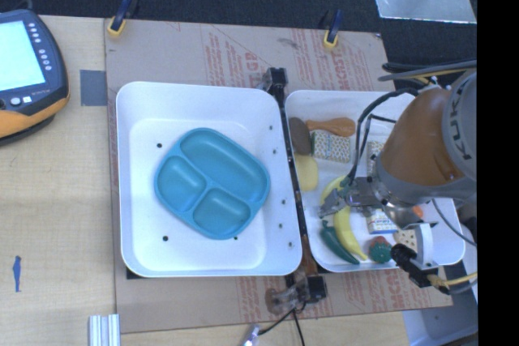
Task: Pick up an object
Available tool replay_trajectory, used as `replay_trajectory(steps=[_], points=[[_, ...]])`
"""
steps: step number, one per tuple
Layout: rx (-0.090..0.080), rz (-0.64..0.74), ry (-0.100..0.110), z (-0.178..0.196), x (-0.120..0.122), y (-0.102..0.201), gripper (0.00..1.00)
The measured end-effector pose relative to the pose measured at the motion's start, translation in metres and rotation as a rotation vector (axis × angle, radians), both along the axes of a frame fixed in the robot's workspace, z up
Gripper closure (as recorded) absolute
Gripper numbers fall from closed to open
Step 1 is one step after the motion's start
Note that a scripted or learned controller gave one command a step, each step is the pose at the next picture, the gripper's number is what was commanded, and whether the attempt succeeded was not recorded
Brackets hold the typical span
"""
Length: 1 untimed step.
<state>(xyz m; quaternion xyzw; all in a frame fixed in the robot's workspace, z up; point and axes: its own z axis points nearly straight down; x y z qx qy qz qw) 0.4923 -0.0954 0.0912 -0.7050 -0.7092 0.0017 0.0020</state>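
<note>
We see the tool (345, 198) low in the right bin (318, 255); a banana (347, 231) lies just below it, touching or nearly so. Whether the tool grips anything, we cannot tell.

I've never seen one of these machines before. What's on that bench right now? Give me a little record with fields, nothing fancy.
left bin: holds a blue divided plate
right bin: holds a jumble of small things
items in right bin: a banana, a green toy vegetable, a pale yellow piece, a brown piece
arm: reaches in from the right, over the right bin
hand: low among the items, near the banana
held object: none seen
bench edge, left: a tablet-like controller
</note>
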Motion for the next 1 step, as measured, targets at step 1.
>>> replay_trajectory(steps=[1], points=[[-0.001,0.004,0.001,0.0103,0.0004,-0.001,1.0]])
